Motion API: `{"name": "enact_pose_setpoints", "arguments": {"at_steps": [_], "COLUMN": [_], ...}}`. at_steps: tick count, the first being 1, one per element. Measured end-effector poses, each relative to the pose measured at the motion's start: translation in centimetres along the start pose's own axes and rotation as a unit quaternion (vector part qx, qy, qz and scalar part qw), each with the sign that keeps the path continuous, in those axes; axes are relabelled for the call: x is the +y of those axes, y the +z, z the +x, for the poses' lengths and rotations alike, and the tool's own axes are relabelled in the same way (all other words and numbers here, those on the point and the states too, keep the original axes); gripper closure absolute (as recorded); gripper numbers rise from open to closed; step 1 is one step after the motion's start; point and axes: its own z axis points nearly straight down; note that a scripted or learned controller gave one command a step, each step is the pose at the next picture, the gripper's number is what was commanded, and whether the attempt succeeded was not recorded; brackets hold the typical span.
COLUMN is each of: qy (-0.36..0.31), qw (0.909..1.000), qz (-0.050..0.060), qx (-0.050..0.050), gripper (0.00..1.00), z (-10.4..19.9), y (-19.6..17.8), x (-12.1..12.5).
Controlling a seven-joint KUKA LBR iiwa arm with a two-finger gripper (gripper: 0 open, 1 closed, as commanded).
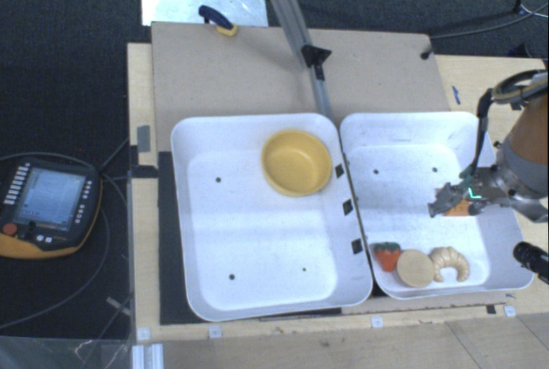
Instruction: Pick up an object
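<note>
While claw (448, 202) hovers, yellow bowl (297, 162) sits round, shallow, upright.

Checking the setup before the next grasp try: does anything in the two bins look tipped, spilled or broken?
Nothing stands out. The yellow bowl sits upright in the left bin. The croissant, round biscuit and small red-orange piece lie bunched in the right bin's near corner, with the gripper above them.
</note>
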Motion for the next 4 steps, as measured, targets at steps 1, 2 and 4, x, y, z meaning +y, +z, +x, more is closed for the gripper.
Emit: {"name": "enact_pose_setpoints", "arguments": {"at_steps": [1, 2, 4], "qy": [0.000, 0.000, 0.000], "qw": [1.0000, 1.0000, 1.0000], "qz": [0.000, 0.002, 0.000], "qx": [0.000, 0.001, 0.000], "gripper": [0.00, 0.00, 1.00], "z": [0.0, -0.2, -0.3], "y": [0.0, 6.0, 9.4], "x": [0.0, -0.6, -0.5]}}
